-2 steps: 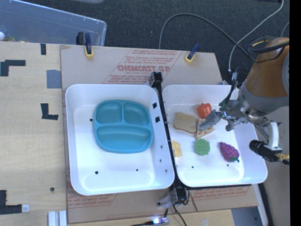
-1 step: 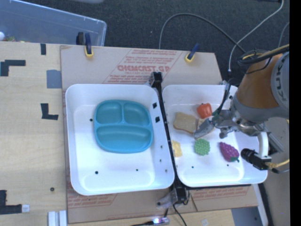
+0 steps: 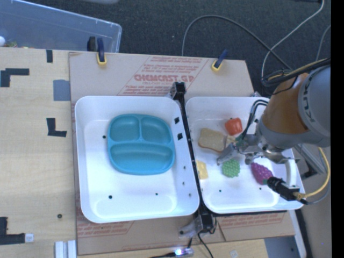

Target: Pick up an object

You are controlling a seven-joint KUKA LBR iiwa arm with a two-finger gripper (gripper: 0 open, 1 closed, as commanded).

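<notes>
2 bins [image 3: 86, 160], 1 tray [image 3: 141, 144], 5 food items [image 3: 212, 140]

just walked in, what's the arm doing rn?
The arm reaches into the right bin, its gripper low among the toy food: a bread slice, a green cluster, purple grapes, a red-orange piece. Nothing is visibly held. The left bin holds a blue divided plate.

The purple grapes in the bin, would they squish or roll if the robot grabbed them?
The purple grapes look like a bumpy toy bunch, so probably firm and light. Their lumps might let them slip sideways from the tool. They would likely wobble rather than roll far.
</notes>
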